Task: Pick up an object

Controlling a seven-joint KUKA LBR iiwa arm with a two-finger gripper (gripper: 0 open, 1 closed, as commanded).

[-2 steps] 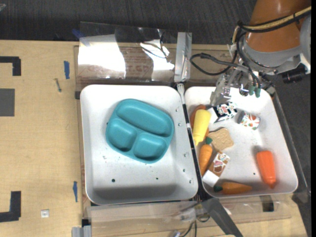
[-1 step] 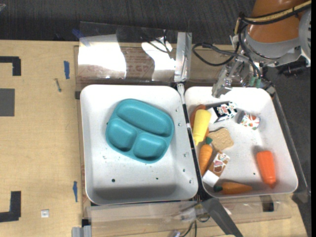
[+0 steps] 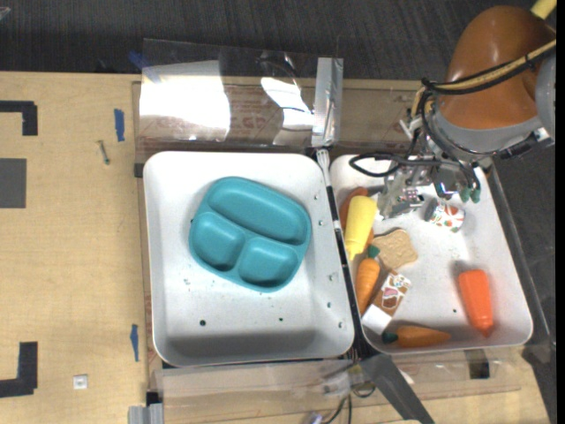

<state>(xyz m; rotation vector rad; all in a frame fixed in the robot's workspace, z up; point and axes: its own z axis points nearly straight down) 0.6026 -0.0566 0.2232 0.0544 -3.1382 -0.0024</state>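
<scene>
That small carrot (image 3: 422, 334) is lying along the right bin's (image 3: 516, 263) near wall; end effector (image 3: 408, 193) is hovering well behind it, grip state impossible to tell, yellow corn (image 3: 358, 222) sitting closer, lengthwise.

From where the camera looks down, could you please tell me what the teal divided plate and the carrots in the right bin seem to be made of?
The teal divided plate looks like moulded plastic: one even colour, rounded compartment edges, a soft satin sheen. The carrots look like toy food, probably plastic or rubber: flat saturated orange, smooth surfaces. The view leaves open whether they are hard or soft.
</scene>
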